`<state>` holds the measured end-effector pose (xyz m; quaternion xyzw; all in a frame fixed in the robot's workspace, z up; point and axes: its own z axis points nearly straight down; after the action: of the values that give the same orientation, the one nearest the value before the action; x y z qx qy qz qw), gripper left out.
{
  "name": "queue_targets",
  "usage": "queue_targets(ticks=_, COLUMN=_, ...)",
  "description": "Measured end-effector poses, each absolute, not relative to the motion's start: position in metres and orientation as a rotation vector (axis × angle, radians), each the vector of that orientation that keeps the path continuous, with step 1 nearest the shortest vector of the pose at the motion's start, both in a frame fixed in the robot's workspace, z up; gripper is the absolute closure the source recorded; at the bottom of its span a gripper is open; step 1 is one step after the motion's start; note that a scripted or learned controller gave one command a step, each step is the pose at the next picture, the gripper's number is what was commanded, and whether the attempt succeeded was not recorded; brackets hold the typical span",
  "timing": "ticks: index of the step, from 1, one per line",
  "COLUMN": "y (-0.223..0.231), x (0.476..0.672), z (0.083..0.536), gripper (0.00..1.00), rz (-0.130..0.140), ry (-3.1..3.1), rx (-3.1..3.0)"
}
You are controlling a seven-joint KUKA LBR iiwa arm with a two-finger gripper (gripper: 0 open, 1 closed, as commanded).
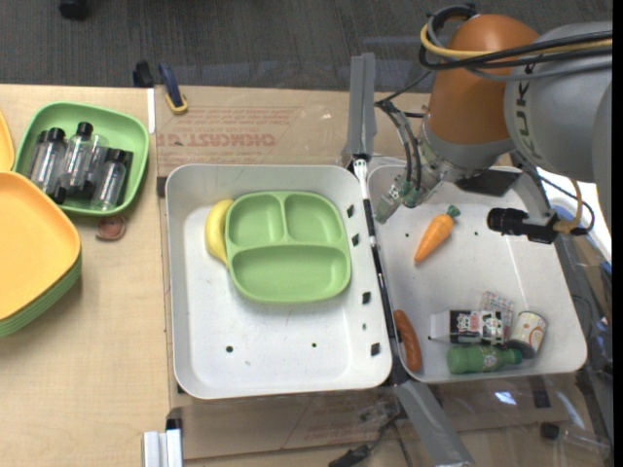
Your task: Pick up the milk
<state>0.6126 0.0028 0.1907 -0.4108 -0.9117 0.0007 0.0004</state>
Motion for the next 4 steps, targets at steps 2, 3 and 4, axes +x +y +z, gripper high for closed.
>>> queue_targets(ticks=2, y=-0.003, x=0.643, z=0.191, gripper=1.00, rz=0.001, ry=-3.082, rx=-0.613)
queue_targets(ticks=3, y=-0.054, x=0.640, z=0.192, gripper=1.00, rz=-0.001, ry=-3.141, rx=-0.124)
queue_targets(ticks=4, y=-0.051, x=0.649, z=0.265, gripper=1.00, rz=-0.001, ry=-3.146, rx=-0.078)
